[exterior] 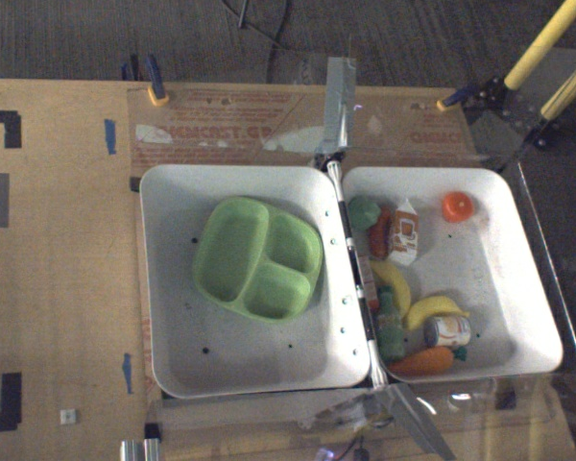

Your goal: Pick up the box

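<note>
Right now the box (403, 231) lies in the right bin (518, 286) beside a red sausage (380, 234), untouched by my fingers.

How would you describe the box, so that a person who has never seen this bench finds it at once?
Look in the right bin, along its left side near the far end. The box is a small white carton with a red patch. It lies right of a reddish toy, the one flat-sided thing among rounded toy foods.
</note>
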